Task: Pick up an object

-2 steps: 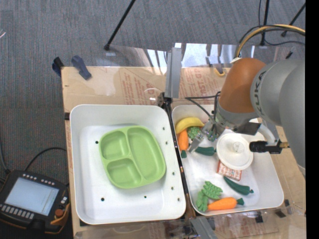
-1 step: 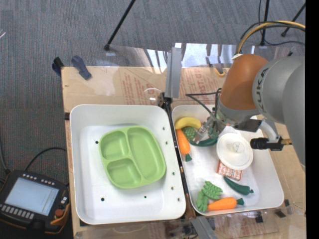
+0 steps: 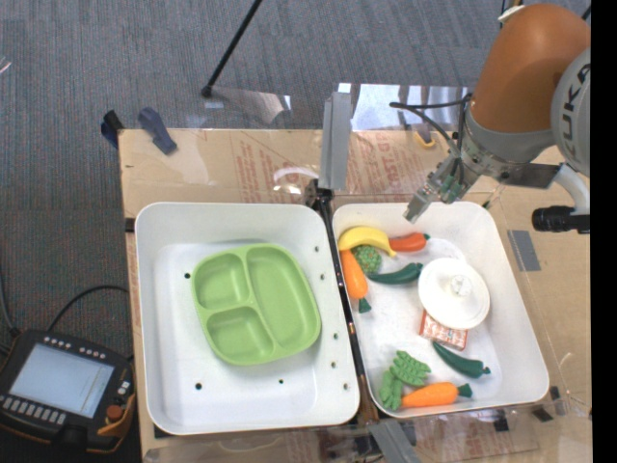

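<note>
- The grey arm with the orange band reaches in from the right, and its gripper (image 3: 425, 204) hangs over the back edge of the right white bin (image 3: 513, 297).
- It is too small and dark to tell if the jaws are spread or pressed together. Nothing shows between them.
- Just under the gripper lie a yellow plastic banana (image 3: 363, 238) and a small orange toy carrot (image 3: 409, 242).
- Beside the banana are a long orange toy carrot (image 3: 354, 276) and a dark green toy pepper (image 3: 397, 275).
- A round white lid with a knob (image 3: 453, 292) sits in the middle of that bin, on top of a red and white packet (image 3: 443, 333).
- Near the front lie a green toy bean (image 3: 460, 360), a leafy green toy (image 3: 401, 376) and another orange carrot (image 3: 431, 394).
- The left white bin (image 3: 164, 355) holds a light green plastic tray with three parts (image 3: 255, 303).
- Both bins rest on the brown bench (image 3: 222, 167).
</note>
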